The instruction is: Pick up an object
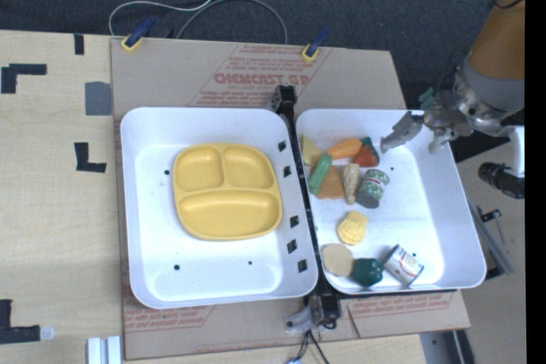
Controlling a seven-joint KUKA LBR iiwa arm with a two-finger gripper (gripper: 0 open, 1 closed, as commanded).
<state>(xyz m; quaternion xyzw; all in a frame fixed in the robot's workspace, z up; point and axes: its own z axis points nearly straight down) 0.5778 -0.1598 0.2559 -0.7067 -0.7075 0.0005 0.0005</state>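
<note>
Left bin (pixel 136 183), well left of the jaws, holds a yellow divided plate (pixel 227 190). Right bin (pixel 444 217): the toy food cluster (pixel 345 170), left of and below the jaws, overlaps, so single pieces are hard to separate. A small can (pixel 402 264) lies well below them. Gripper (pixel 425 132) hovers over the upper right corner, fingers apart, holding nothing; bare white floor lies beneath. Arm cut off at right.

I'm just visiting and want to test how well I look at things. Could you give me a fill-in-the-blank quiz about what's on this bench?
1. The yellow divided plate lies in the ____ bin.
2. The plate has ____ compartments.
3. The toy food, such as the corn cob and the small can, lies in the ____ bin.
4. The claw hovers over the right bin's ____ edge.

Missing words: left; three; right; far
</note>
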